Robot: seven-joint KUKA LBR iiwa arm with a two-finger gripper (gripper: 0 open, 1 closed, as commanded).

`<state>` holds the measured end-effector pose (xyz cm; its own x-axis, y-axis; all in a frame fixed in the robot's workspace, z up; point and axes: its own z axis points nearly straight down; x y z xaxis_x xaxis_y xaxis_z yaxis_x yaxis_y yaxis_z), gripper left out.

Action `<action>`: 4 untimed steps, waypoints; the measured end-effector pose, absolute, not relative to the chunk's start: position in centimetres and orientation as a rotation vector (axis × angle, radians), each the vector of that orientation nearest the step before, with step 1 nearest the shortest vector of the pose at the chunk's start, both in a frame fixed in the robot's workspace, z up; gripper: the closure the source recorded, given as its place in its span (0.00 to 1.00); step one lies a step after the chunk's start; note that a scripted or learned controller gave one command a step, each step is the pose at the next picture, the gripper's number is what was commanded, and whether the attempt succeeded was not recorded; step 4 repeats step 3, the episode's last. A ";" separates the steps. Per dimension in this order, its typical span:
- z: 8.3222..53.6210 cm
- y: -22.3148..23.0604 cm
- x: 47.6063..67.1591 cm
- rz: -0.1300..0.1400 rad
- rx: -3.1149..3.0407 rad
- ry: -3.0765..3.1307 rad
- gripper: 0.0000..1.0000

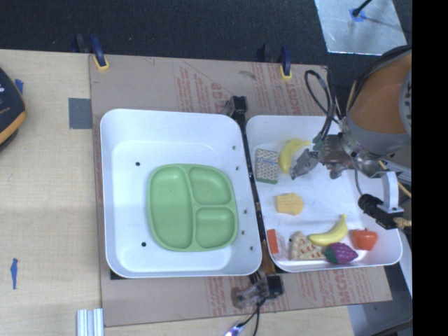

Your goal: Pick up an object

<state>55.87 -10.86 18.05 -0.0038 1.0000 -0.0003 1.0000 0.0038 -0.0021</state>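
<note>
The right bin (266, 128) holds several toy foods: a yellow piece (289, 152) near the back, a grey-green grater-like block (266, 165), a yellow lumpy piece (289, 204), a banana (329, 233), a purple piece (341, 253), a red-orange piece (363, 239), a waffle-like piece (302, 247) and a small orange stick (272, 241). My gripper (304, 165) hangs over the back half of this bin, just right of the yellow piece and above the bin floor. Nothing shows between its dark fingers.
The left bin (126, 135) holds a green divided plate (192, 206). Blue clamps (99, 53) pin the cardboard at the back edge. A dark device (8, 103) lies at the far left of the bench. Cables loop from the arm's wrist (371, 161).
</note>
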 end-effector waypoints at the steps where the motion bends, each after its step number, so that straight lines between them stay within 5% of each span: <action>1: 9.1 -13.0 63.4 0.005 -2.214 -2.224 0.00; 2: 10.2 -13.1 63.5 0.008 -2.208 -2.231 1.00; 3: 19.3 -4.9 61.3 0.000 -2.214 -2.226 1.00; 4: 19.3 -4.9 61.3 0.000 -2.214 -2.226 1.00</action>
